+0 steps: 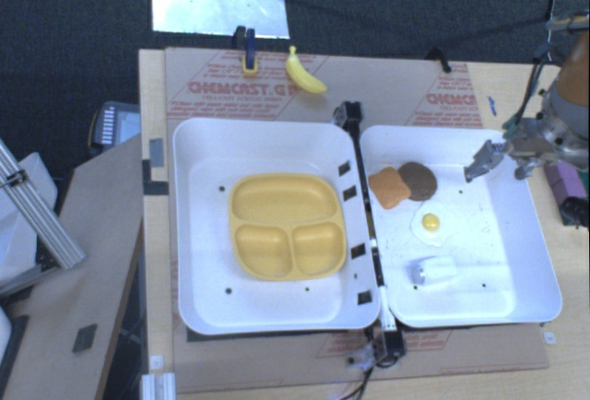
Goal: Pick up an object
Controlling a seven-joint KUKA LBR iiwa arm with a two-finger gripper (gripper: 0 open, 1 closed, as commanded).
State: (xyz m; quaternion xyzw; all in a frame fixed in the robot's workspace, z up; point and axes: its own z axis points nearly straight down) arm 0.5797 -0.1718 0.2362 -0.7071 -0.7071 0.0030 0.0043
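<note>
In the right bin (530, 232) lie an orange toast slice (389, 187), a dark brown round patty (419, 180), a fried egg (430, 224) and a small white piece (431, 271). My gripper (502, 160) hangs over the bin's upper right part, well right of the patty, its two fingers spread apart and open with nothing between them. A yellow divided plate (284, 225) sits in the left bin (198, 205).
A yellow banana (304, 74) lies on the cardboard behind the bins, beside a yellow clamp (249, 52). A black divider (361, 214) with clips runs between the bins. A purple item (564, 182) sits at the right edge of the bench.
</note>
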